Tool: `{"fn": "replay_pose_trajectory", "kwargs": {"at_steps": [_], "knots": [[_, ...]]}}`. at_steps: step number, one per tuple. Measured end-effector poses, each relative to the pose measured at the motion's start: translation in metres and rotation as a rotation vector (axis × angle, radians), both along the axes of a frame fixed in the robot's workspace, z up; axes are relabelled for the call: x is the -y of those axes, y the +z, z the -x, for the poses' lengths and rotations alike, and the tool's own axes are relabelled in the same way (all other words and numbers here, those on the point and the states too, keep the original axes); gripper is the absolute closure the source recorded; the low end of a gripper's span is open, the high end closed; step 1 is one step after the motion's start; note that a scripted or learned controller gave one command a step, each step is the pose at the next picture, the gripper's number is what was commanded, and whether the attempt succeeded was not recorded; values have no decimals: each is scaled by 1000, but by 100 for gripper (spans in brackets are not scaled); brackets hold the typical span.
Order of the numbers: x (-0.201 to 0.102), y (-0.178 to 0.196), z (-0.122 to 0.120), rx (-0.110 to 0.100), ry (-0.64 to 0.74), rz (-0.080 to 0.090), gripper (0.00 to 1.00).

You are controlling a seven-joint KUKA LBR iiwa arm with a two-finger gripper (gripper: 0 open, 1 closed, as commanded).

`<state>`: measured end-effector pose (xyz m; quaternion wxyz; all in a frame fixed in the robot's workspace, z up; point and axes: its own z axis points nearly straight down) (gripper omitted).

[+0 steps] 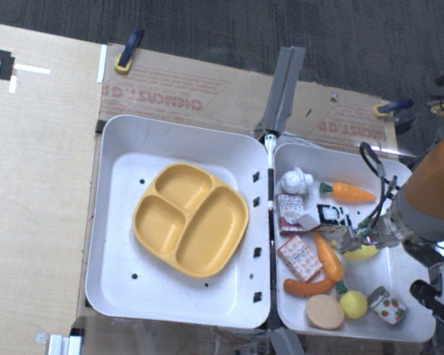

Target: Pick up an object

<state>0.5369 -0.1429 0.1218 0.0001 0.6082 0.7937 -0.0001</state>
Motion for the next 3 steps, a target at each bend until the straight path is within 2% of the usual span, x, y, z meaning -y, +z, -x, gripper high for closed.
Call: {"fn": "replay_pose_trajectory", "kwargs": {"at_steps": [1, 2, 3], "knots": [[0, 0, 0, 0, 0, 0, 0], [7, -31, 59, -1, 182, -1, 0], [-19, -30, 15, 0, 362, -1, 0]]}}
